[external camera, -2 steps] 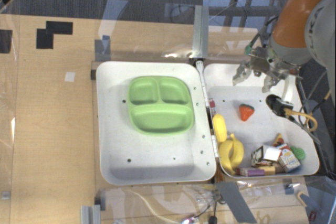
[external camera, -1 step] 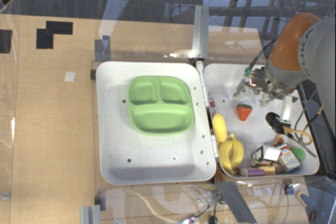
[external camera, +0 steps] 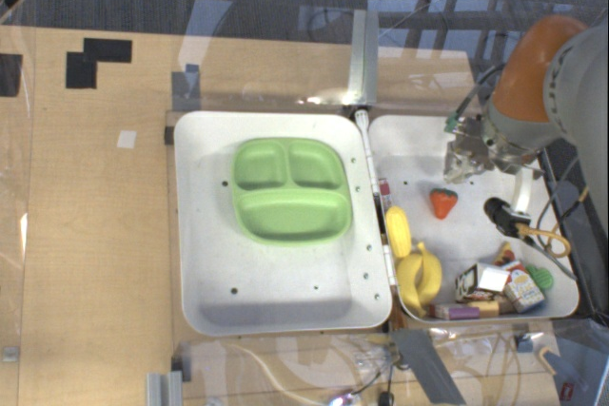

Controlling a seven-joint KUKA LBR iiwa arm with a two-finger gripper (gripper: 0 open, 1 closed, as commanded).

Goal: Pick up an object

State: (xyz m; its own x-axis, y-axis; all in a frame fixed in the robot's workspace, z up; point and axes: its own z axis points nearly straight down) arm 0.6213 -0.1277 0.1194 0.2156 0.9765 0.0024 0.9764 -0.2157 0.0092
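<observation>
Camera view: the gripper [external camera: 462, 164] is hovering just beyond the strawberry [external camera: 443, 202] in the right bin [external camera: 409, 140]; its opening is unclear.

Bright, even light falls from above. The left white bin [external camera: 200, 299] has a soft grey shadow along its lower edge. Shiny see-through panels glare near the top middle. The picture looks a little grainy.

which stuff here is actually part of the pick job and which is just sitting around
Part of the job:
- gripper, over the right bin
- strawberry, nearest it
- bananas
- small boxes and packets in the bin's near corner

Just lying about:
- green divided plate in the left bin
- black markers on the bench
</observation>
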